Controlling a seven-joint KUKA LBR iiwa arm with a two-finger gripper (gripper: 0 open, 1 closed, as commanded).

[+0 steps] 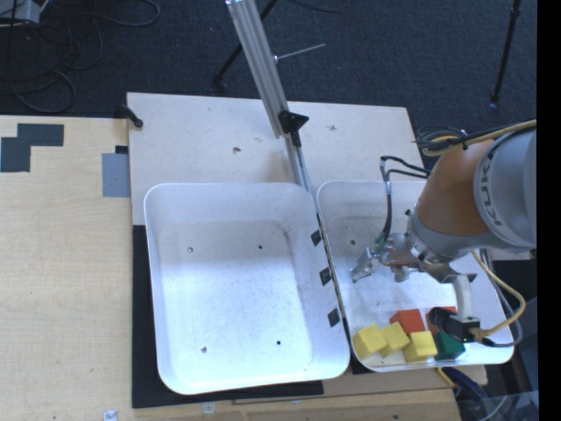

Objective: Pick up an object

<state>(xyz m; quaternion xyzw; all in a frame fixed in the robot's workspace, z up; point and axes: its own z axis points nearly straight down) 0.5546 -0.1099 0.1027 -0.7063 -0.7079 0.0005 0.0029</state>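
**Pick attempt: approach stage, nothing held**

The gripper (pixel 368 266) hangs over the middle of the right bin (pixel 351 202), fingers spread narrowly with nothing between them. The blocks lie clustered at the bin's near edge: yellow blocks (pixel 371 339), an orange block (pixel 408 322), a green block (pixel 450 346). In my judgement the next move calls for travel toward that cluster, then descent. No legible writing is seen.

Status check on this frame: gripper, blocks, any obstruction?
Gripper over right bin, nothing visibly held. Yellow blocks, orange block clustered at near edge. Nothing blocking.
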